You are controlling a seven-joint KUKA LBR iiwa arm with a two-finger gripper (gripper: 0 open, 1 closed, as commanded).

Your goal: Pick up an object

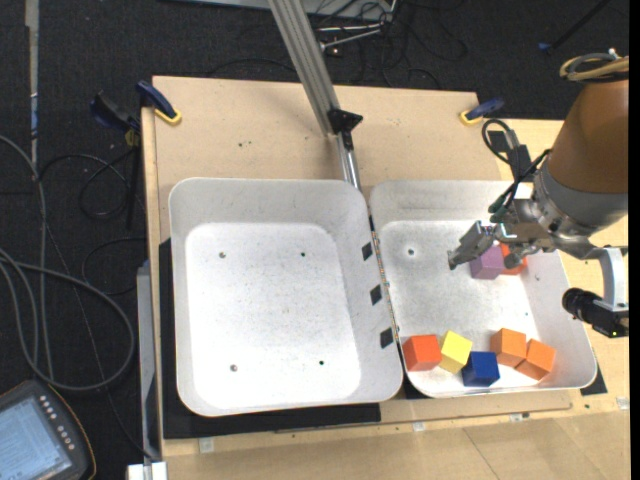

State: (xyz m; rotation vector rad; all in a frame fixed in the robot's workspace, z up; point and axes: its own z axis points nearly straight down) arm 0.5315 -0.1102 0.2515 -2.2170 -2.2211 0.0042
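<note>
Purple, block-shaped and small, the purple block [489, 262] lies in the right white bin [420, 220], toward its far right part, with a small red-orange piece [514, 261] touching its right side. We see the claw [478, 247] right over it, its dark grey fingers [463, 255] pointing left and down across the block's left edge. From this slanted view we cannot tell whether the fingers are spread or closed, nor whether the block sits between them, so we would not call it held. The grey arm with its orange band [592, 128] reaches in from the right, above the bin's right wall.

Along the near wall of the same bin we count five more blocks in a loose row. An orange-red cube [422, 351] sits at the left end, with a yellow cube [455, 350] just beside it. A blue cube [481, 368] comes next, nearest the rim. Two orange cubes [524, 352] touch each other at the right end.

The left white bin [268, 293] stands beside the right one on the tan wooden counter [420, 128], their walls meeting in the middle. A grey metal pole [305, 48] slants down from the far side to where the bins meet. Yellow clamps [167, 116] grip the counter's far corners.
</note>
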